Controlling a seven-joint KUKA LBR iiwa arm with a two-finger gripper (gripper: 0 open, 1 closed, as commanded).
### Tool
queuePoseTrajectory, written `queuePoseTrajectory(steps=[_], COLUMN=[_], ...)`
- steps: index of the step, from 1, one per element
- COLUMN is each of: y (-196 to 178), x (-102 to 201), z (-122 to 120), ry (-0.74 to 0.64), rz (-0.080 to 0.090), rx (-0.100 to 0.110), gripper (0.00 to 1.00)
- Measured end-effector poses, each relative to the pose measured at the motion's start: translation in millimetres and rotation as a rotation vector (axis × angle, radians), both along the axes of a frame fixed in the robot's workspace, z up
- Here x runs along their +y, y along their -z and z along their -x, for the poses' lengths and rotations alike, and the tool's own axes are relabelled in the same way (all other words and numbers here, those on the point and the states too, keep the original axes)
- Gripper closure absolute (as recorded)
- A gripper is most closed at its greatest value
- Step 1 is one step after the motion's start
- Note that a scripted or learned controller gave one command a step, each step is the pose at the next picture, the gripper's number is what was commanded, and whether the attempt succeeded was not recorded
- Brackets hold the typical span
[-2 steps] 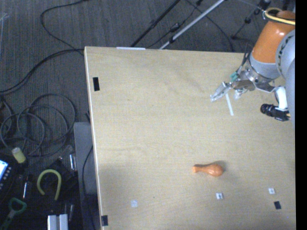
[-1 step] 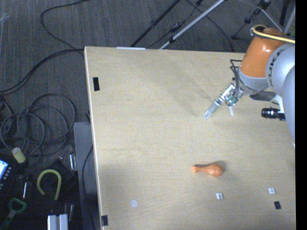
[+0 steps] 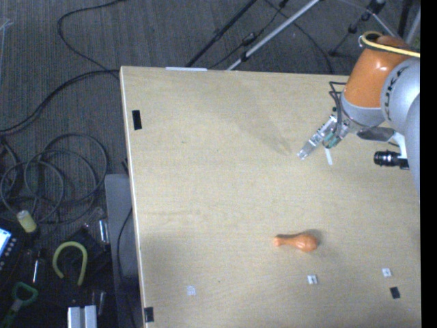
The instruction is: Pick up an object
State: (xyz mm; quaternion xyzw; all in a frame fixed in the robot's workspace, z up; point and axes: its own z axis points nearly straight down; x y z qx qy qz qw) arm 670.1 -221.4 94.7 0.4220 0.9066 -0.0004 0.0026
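Your target, the orange pear-shaped object [image 3: 298,242], lies on its side on the tan board [image 3: 205,183], toward the near right, with its thin neck pointing left and its fat end to the right. Nothing touches it. A few small markers [image 3: 312,279] sit just beyond it toward the near edge, close enough that a low sweep could catch one.

The gripper [image 3: 315,145] hangs well apart from the object, farther back and a little to the right, below the orange band [image 3: 374,74]. Its fingers look drawn close together and nothing sits between them, though they are small and a bit blurred here, so treat that as a likely reading.

Watch for these, in my judgement:
- A round, tapering body will roll or squirt out if the fingers close on the slope between neck and bulb
- If the fingers come down without spreading first, they will land on top and just push it
- Coming in off-centre could nudge it toward the right edge
- A closing line along the object's length, not across it, would probably miss

Cables [image 3: 54,169] and tools [image 3: 68,258] on the floor at left are out of the way
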Motion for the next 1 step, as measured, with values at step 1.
queuePoseTrajectory(steps=[1], y=[-94.1], x=[66.7], z=[17.0], ry=[0.151], rz=[-0.004], rx=[0.002], gripper=[1.00])
